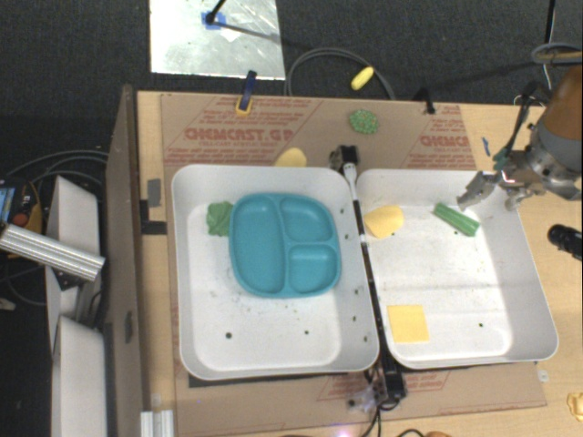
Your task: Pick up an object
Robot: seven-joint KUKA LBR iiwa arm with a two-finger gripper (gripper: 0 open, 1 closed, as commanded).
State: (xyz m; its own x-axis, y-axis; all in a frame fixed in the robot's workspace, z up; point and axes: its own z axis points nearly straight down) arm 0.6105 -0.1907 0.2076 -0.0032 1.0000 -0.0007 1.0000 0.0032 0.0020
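The right bin [510,271] holds three things. A green stick [454,218] lies near its back right, a rounded yellow piece [383,219] sits at its back left corner, and a flat yellow square [407,322] rests near its front. My gripper [494,194] hangs over the bin's back right rim, just right of and above the green stick. Its fingers are spread open with nothing between them. The arm [557,144] comes in from the right edge.
The left bin [196,326] carries a blue divided plate [285,244] with a green leafy piece [219,217] beside it. Behind the bins on the cardboard lie a yellow piece [291,158], a green round thing [364,121] and a black clamp [346,159].
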